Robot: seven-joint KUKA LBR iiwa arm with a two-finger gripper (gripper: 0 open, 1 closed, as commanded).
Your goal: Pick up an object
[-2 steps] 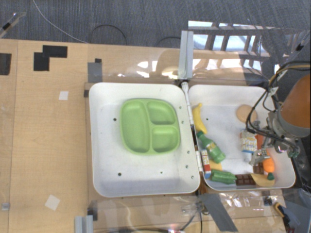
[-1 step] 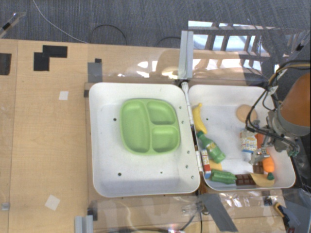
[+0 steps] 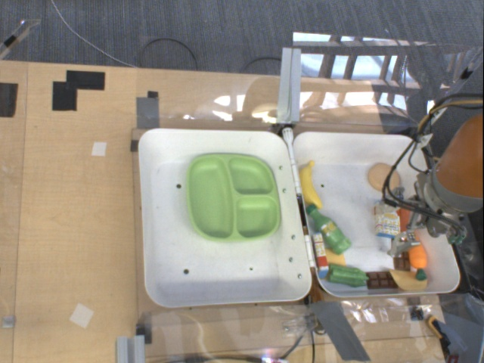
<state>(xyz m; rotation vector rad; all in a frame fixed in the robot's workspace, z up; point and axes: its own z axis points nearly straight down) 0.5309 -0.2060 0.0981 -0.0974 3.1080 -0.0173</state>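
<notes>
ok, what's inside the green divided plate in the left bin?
Nothing visible: all three compartments of the green plate look bare. The bin floor under the plate is covered, so that can't be checked.

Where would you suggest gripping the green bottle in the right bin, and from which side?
Probably across the middle of the green bottle, coming from straight above. It lies flat, slanting from upper left to lower right, so fingers closing across its narrow width should fit; the banana sits close to its upper end.
</notes>
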